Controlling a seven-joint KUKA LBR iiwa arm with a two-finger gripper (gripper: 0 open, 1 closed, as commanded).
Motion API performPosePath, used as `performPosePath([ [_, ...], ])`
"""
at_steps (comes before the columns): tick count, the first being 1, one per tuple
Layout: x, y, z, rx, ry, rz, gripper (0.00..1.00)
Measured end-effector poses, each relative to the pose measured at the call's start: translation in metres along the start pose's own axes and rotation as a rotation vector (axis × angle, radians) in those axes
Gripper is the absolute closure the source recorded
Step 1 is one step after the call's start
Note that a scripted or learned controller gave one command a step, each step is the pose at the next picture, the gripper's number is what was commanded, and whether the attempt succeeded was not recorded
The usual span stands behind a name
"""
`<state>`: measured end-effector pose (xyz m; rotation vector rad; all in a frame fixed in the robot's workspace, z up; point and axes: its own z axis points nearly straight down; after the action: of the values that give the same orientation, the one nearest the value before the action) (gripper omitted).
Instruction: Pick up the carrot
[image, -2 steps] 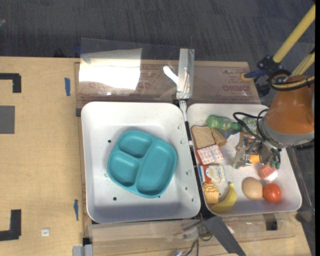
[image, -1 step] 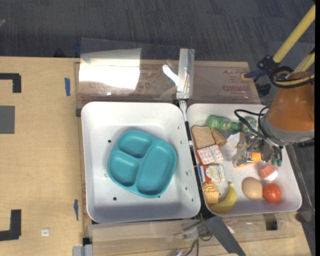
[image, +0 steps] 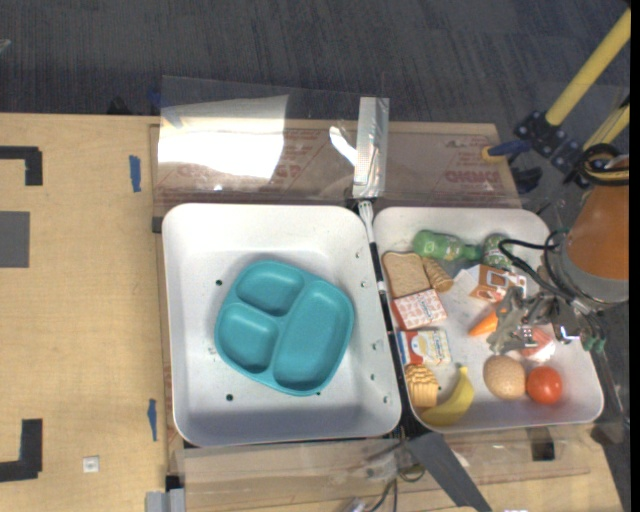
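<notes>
Lying just left of the tool (image: 517, 325), touching it, is the carrot (image: 483, 324).

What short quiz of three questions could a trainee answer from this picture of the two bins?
1. True or false: the teal divided plate lies in the left bin.
2. Which thing lies nearest the claw?
A. the banana
B. the carrot
C. the green bottle
3. Fill the gap: the tomato lies beside the ____ near the front wall of the right bin.

Key: 1 true; 2 B; 3 potato.
</notes>
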<state>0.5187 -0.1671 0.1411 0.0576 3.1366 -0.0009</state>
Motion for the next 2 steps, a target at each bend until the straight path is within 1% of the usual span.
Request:
performPosePath([
  [1, 0.000, 0.000, 0.001, 0.000, 0.001, 0.000, 0.00],
  [2, -0.028, -0.010, 0.045, 0.001, -0.003, -0.014, 0.00],
])
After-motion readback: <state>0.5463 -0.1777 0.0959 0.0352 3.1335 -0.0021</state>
